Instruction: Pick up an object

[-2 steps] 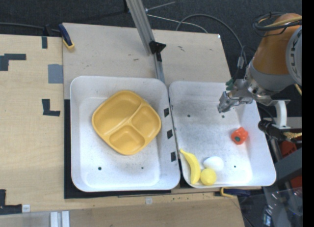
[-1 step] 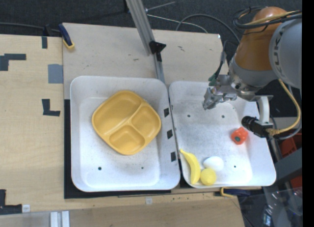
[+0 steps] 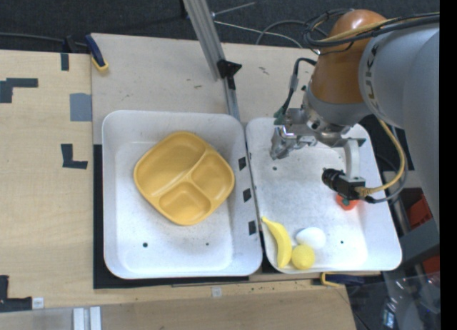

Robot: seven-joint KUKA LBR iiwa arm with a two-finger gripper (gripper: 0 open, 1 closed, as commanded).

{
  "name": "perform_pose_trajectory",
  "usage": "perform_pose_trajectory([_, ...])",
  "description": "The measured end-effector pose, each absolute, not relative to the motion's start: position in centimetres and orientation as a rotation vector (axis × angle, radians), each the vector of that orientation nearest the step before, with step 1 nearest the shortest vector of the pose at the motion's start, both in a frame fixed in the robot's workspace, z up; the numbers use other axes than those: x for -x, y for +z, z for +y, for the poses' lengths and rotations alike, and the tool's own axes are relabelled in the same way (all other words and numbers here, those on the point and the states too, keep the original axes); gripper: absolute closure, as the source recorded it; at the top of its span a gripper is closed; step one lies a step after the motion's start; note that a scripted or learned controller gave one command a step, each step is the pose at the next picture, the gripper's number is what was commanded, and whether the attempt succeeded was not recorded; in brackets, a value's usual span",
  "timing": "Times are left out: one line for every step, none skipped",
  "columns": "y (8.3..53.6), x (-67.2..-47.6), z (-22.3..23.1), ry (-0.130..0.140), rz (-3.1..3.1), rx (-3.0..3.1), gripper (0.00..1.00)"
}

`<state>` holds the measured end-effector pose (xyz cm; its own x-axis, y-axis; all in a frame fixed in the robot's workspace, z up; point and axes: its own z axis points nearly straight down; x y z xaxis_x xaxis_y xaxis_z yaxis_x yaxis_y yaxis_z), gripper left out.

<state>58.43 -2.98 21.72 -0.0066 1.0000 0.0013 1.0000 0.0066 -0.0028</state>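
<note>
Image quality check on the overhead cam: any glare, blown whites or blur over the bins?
Camera view: the light is even, with no hard glare on the yellow plate, which casts a soft shadow in the left bin; the white egg-shaped object beside the banana nearly washes into the right bin; the gripper looks slightly soft.
</note>
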Motion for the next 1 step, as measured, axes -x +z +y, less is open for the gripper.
perform_pose_trajectory([22.70, -58.90, 2.85, -0.001, -2.230, 2.210, 1.00])
